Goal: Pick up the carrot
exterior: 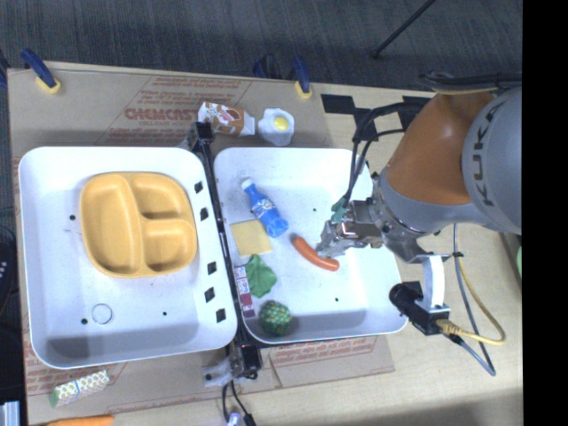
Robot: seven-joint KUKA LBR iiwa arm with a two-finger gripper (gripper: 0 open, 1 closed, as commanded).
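Camera view, looking down: I'm in the approach step, closing in on the carrot. It lies flat on the floor of the right bin, roughly mid-bin, slanting down toward my side. My gripper sits just beside the carrot's right end, maybe touching it, can't confirm from up here. Whether I'm released or clenched, I cannot tell; too small and cluttered at the tip. Nothing visibly grasped, carrot's on the floor.

Next move, my guess: get squarely over the carrot's middle, turn to straddle its narrow width, drop, squeeze, lift.

Relative to the carrot: blue bottle up-left, yellow cheese slice left, w/ lettuce leaf below-left. Enough room, I think.
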